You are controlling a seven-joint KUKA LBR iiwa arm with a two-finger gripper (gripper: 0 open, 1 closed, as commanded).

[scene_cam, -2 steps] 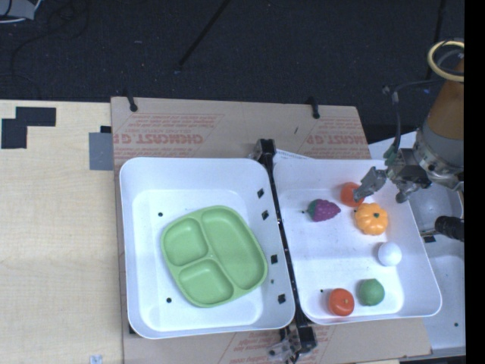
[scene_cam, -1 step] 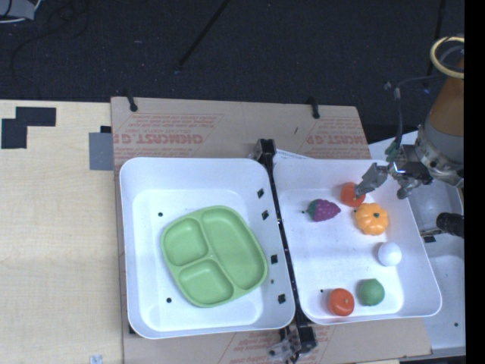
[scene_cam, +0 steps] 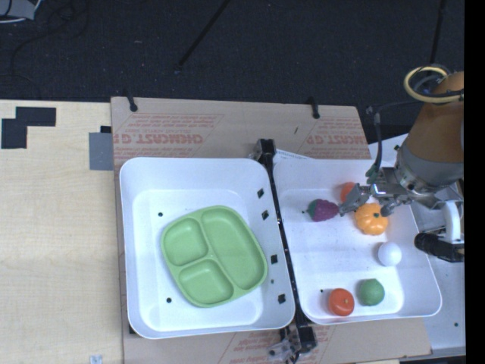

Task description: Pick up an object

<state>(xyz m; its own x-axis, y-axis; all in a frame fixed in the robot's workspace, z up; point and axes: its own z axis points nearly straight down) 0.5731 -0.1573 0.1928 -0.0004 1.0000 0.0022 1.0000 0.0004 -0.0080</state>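
Over the right bin [scene_cam: 424, 298], the gripper [scene_cam: 377, 198] hangs low near the far right part of its floor, with the arm's grey body and orange band [scene_cam: 447, 89] rising behind it. Whether the fingers are open or closed cannot be told: their dark metal parts blur together above the toys. An orange-yellow toy pepper [scene_cam: 371, 220] lies just beneath and beside the gripper, seemingly touching it, though nothing shows it clamped between the fingers. A small red-orange piece [scene_cam: 348, 192] peeks out just left of the gripper, and a purple toy fruit with a green stem [scene_cam: 323, 210] lies left of the pepper, close by. Nearer the camera than the pepper sits a white ball [scene_cam: 389, 254]; past that, by the bin's near wall, a green round fruit [scene_cam: 370, 291] and a red tomato-like toy [scene_cam: 341, 302] rest side by side. Left of this bin, the left bin [scene_cam: 144, 180] holds a light green divided plate [scene_cam: 213, 255] with three compartments, lying flat.
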